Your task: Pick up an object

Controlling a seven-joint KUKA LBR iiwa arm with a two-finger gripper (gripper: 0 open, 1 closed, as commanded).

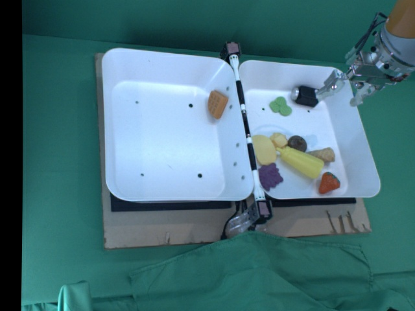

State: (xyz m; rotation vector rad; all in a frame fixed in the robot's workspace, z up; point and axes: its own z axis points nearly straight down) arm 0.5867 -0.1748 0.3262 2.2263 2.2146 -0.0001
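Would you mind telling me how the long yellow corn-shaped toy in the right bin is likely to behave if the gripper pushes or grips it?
The long yellow corn-shaped toy looks rounded and elongated, so it would probably roll sideways if pushed. It appears to be rigid, smooth plastic, likely light and a bit slippery. Its neighbours crowd it closely, so a push may shift them too.

One camera here, fixed high above the bench and looking down at a slant, so the far edge of the scene sits toward the top of the frame and the near edge toward the bottom. It stands well back: both white bins fit whole, the left bin across the centre-left, the right bin at centre-right, with green cloth all round them. The arm comes in at the upper right corner, cut off by the frame edge. Rumpled cloth fills the bottom edge, nearest the lens.
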